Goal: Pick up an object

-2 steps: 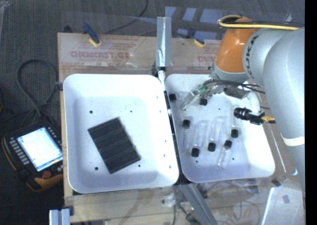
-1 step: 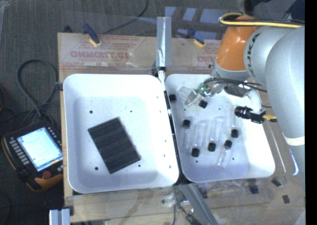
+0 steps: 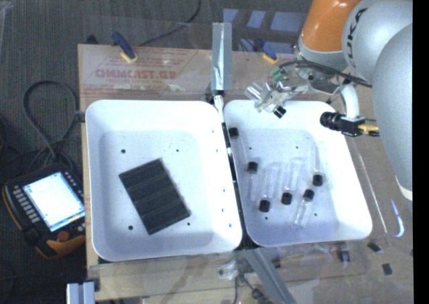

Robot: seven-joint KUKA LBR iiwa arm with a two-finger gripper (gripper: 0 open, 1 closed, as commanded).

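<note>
1. Claw [image 3: 275,98] first: mine hangs over the far rim of the right bin [image 3: 348,229], and I cannot tell how it is set.
2. Nearest me, clear vials with black caps [image 3: 287,197] lie clustered on that bin's floor, close together.
3. Leftward, a dark ridged block [image 3: 154,195] lies flat in the left bin [image 3: 100,242].
4. My worry: the vials are round, clear and crowded, so they could roll or slip from a pinch.

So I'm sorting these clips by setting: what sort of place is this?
Probably a robotics lab: a KUKA arm over two white bins on a clamped bench, with a teach pendant on the floor.
</note>
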